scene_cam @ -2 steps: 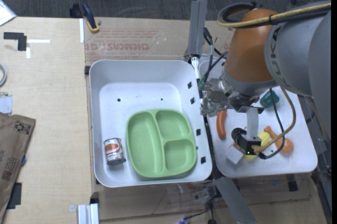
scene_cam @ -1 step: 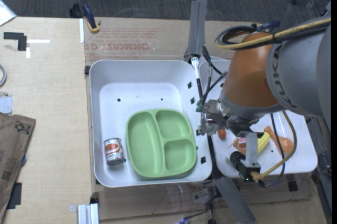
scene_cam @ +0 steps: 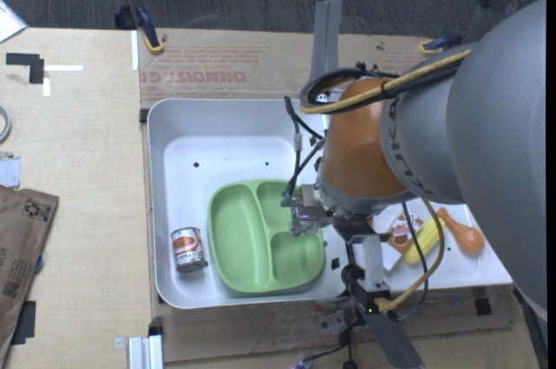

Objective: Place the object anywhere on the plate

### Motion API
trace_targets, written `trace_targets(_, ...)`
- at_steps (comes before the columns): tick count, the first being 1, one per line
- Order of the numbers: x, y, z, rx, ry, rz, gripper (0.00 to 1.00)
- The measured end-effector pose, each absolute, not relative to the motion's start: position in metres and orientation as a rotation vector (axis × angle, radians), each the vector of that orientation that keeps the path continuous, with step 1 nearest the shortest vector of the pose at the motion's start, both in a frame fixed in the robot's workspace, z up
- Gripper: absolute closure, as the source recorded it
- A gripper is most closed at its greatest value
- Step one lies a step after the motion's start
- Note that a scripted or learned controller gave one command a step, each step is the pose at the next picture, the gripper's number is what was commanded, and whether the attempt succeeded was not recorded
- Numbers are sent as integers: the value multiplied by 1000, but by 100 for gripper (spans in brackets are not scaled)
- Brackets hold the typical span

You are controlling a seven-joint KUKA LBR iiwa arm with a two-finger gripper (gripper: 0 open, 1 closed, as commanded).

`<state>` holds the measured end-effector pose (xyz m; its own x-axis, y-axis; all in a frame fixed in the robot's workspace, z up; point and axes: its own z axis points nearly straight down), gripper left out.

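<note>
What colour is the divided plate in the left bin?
Light green divided plate, seen best in the camera view.

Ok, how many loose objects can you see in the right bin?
2: a yellow corn-like toy and an orange spoon-shaped plastic piece, both beside the grey arm, which may hide more.

The plate (scene_cam: 252, 237) is a light green divided one with three sections, sitting flat in the left bin, and its right edge is right under the gripper (scene_cam: 302, 215). The can (scene_cam: 187, 249) is a small tin with a red-orange label and a silver top, standing just off the plate's left rim, well left of the gripper.
</note>
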<state>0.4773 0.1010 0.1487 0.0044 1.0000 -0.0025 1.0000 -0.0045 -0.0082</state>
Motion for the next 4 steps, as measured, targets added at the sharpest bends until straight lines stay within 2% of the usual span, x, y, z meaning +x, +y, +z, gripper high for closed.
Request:
trace_targets(1,541,42,188,-2048,-2379,8,100)
trace_targets(2,478,57,188,-1984,-2431,9,100)
trace_targets(3,477,116,144,-1880,-2511,10,100)
trace_targets(4,479,41,210,-1930,-2476,7,100)
